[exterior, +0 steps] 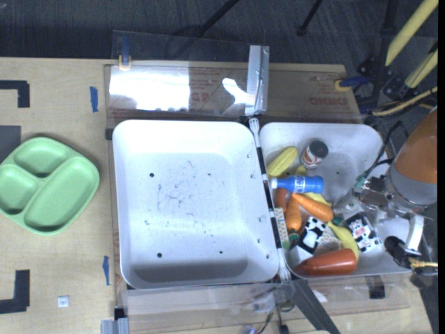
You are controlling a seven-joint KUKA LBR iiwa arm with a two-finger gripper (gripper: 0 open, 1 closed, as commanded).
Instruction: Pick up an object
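Toys crowded the right bin (361,141); the plastic carrot (311,206) looked light, stiff, slick, best pinched mid-body. The pincer's (368,200) state couldn't be told.

I work in a robotics lab, not a home or a shop. My plywood bench (55,103) carries two shallow white bins (188,193) side by side, with clear plastic guard panels (188,82) screwed along their far edge and black and blue tape marks (93,98) stuck to the wood. Beyond the bench lies dark carpet (83,12) crossed by black stand legs (229,9), and loose cables (396,103) trail near my arm (417,165).
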